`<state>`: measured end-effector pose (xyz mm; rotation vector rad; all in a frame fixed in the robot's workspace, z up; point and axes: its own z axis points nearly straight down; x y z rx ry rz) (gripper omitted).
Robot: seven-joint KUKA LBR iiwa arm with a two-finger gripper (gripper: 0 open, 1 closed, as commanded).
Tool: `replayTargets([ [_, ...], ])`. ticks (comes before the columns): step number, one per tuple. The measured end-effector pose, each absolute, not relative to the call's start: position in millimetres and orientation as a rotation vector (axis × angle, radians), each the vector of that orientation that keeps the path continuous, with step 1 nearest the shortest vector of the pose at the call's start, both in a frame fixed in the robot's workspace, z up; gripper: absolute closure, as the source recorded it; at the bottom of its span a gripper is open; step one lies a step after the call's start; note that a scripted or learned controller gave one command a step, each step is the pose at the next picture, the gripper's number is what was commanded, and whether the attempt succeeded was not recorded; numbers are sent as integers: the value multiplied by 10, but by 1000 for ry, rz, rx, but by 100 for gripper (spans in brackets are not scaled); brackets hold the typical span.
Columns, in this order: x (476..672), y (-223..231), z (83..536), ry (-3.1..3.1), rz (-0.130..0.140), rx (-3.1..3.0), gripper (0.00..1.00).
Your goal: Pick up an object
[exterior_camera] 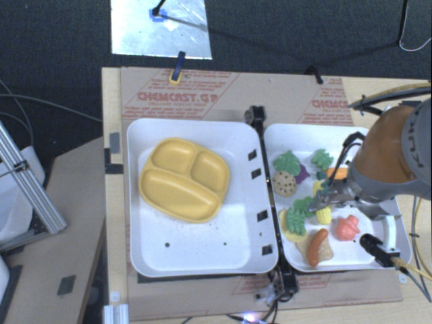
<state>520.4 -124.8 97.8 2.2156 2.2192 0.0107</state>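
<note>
The right bin (337, 132) holds several toy foods. Among them are a leafy green piece (287, 160), a speckled cookie (284, 183), a purple piece (302, 174), a second green piece (321, 158) and an orange carrot (338, 173). Nearer the front lie a green broccoli (295, 216), a yellow corn (325, 215), a pink-red strawberry (347, 227), a sausage (315, 245) and a yellow piece (293, 233). My gripper (320, 201) is down in this bin, between the broccoli and the corn and close above them. Nothing visibly sits in it.
A yellow divided plate (183, 179) lies in the left bin (196, 252). A black hinge strip (264, 181) runs between the two bins. The arm's orange band (381, 154) hangs over the right bin's right side.
</note>
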Motion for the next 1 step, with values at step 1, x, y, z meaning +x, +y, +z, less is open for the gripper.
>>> replayTargets([
  [1,5353,-704,1898,2228,12,2206,100],
])
